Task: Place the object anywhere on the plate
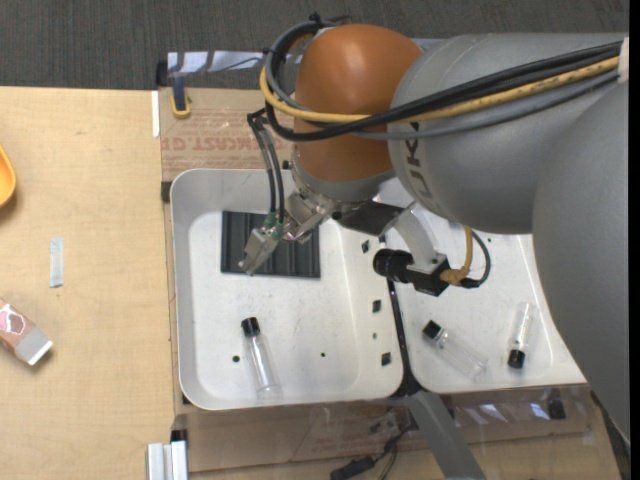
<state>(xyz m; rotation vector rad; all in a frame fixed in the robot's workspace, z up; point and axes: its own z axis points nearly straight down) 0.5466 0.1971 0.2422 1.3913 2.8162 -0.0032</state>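
The gripper [262,244] hangs low over the black ribbed plate [285,258], at the plate's left half. Whether it is open or closed cannot be told, because the wrist and cabling cover it from above. Nothing can be made out in its grasp.

The likeliest object is a clear vial with a black cap [257,352]. It lies in the left bin [190,268], below the plate and well apart from it, cap end towards the plate. Two more vials [447,344] [518,336] lie in the right bin [560,373], to the right of the plate and lower.

With no vial seen on the plate, the task looks undone, and this reads as either a release or an empty pass. If empty, the next move calls for a descent on the vial below the plate, then a carry back up onto it.

Above the plate, the cardboard [215,128] bears red print, upside down and unreadable. To the plate's right, the arm [480,118] shows part of the maker's lettering.
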